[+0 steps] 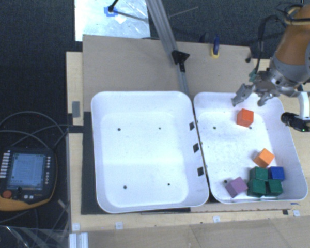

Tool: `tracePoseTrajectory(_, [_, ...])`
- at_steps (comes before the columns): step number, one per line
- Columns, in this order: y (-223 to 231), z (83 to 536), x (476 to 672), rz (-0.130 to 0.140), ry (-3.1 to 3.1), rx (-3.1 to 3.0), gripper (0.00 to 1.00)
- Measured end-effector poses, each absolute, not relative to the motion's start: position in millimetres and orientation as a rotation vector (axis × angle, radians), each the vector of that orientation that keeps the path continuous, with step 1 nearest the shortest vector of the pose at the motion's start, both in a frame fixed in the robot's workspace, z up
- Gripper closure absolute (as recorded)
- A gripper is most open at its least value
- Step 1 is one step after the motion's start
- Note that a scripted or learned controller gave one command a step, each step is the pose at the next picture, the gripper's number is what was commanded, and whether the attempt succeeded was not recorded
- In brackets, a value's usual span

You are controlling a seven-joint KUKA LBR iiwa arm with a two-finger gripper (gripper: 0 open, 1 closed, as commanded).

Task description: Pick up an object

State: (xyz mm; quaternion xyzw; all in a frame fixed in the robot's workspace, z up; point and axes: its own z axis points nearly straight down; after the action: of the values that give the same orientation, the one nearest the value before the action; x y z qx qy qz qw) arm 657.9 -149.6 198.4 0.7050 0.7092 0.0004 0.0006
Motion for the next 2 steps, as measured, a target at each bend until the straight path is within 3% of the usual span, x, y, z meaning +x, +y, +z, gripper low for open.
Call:
tracePoseTrajectory(1, [-150,198,657.9,0.0,2.227,2.214,0.0])
tracePoseTrajectory(2, [-143,140,663.0,-0.002,2.229,2.215,0.0])
